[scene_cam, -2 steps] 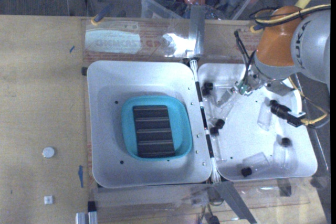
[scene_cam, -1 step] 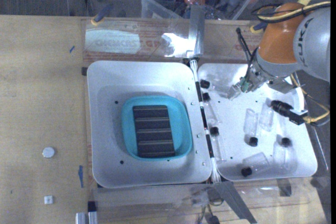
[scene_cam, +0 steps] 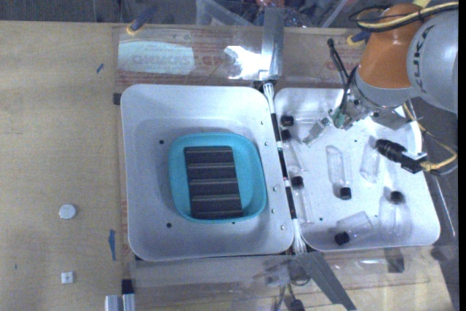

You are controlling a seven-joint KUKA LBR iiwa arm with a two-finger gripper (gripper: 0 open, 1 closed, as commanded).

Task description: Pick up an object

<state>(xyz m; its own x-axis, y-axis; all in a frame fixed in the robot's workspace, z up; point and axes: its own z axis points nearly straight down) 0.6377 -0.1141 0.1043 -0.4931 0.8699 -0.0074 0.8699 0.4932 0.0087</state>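
Pincer (scene_cam: 329, 124) low over right bin (scene_cam: 426, 218)

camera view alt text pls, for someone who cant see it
A grey arm with an orange band reaches from the right over the right white bin, which holds several clear vials with black caps. The left white bin holds a blue tray with a dark ridged insert.

- Part of the maker's name, "KU", reads in dark letters down the grey arm (scene_cam: 437, 54) beside its orange band.
- Faint print on the tape strip (scene_cam: 156, 57) above the bins is too blurred to read.
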